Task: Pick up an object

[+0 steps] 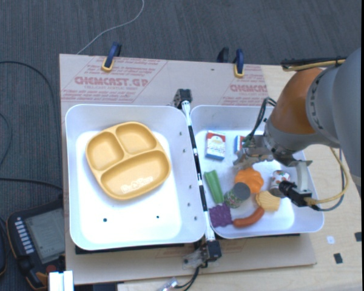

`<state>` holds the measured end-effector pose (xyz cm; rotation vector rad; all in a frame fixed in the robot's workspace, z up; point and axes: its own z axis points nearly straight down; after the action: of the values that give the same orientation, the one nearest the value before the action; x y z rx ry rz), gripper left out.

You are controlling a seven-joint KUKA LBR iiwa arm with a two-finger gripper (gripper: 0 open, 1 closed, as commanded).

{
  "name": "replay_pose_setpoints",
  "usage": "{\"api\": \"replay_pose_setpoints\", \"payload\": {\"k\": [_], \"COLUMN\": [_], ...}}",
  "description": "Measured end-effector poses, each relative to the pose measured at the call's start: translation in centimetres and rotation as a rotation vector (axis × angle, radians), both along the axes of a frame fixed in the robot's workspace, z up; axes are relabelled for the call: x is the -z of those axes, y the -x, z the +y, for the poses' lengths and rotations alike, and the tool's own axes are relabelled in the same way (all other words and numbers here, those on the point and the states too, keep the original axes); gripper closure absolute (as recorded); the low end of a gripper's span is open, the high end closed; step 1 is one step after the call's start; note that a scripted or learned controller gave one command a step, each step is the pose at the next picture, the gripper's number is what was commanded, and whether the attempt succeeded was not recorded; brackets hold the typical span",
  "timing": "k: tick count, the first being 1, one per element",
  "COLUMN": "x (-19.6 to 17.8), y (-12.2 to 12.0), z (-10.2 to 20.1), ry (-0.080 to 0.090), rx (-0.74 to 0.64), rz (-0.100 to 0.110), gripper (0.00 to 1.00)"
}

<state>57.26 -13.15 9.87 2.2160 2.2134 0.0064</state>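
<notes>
My gripper (247, 156) hangs low in the right bin (303, 223), just above and touching the top edge of a round orange object (249, 179). Left of it stands a small red and white box (215, 145), with a blue and white item (238, 143) half hidden behind the gripper. Below lie a green stick (214, 185), a grey disc (238, 194), a purple bunch of grapes (219, 214), a red-orange sausage shape (249, 219) and a tan piece (269, 200). Nothing is visibly lifted.
The left bin (79, 223) holds a yellow divided plate (128, 159). The arm's orange band (296, 105) and grey body cover the right bin's far right corner. Clamps (113, 53) (238, 62) sit on the board's back edge. A cable loops at the bin's right.
</notes>
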Motion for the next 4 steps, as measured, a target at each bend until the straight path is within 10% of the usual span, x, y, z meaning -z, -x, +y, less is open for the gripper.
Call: {"api": "replay_pose_setpoints", "payload": {"k": [1,2,3,4], "x": [0.0,1.0,0.0,0.0], "y": [0.0,5.8,5.7,5.7], "z": [0.0,3.0,3.1,3.1], "ry": [0.000,0.001,0.000,0.000], "rx": [-0.001,0.001,0.000,0.000], "rz": [0.000,-0.003,-0.005,-0.004], "gripper": [0.00,0.00,1.00,0.00]}}
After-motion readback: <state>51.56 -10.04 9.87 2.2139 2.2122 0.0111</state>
